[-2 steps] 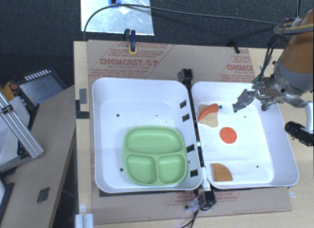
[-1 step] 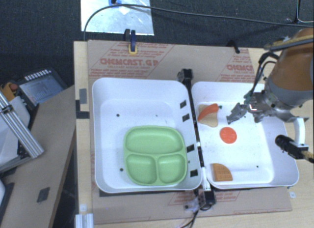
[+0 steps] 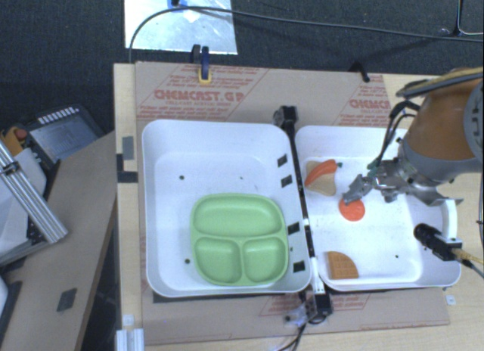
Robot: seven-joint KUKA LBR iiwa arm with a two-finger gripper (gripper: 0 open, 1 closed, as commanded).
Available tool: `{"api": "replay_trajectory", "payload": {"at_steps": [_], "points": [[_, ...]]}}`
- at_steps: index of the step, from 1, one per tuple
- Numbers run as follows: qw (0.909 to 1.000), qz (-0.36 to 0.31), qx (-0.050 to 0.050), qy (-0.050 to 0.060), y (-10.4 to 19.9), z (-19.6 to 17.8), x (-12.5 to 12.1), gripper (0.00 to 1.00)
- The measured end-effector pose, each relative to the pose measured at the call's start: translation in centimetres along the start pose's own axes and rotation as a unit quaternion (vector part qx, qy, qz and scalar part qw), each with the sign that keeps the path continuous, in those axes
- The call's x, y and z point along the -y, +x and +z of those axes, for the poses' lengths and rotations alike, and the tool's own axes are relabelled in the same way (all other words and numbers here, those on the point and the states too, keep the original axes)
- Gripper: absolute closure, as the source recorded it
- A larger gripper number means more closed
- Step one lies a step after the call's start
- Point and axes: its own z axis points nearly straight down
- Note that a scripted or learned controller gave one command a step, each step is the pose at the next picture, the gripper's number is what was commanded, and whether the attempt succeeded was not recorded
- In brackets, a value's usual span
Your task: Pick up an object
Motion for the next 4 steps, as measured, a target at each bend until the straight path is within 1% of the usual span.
{"api": "replay_trajectory", "payload": {"at_steps": [1,2,4], "points": [[1.0000,0.000,0.000,0.000,-0.4,6.1,-0.4,0.00],[1.0000,0.000,0.001,-0.003,-0.4,4.7,-0.6,1.00],[1.0000,-0.002,0.001,-0.006,-1.3,-8.0,-0.8,1.00]]}}
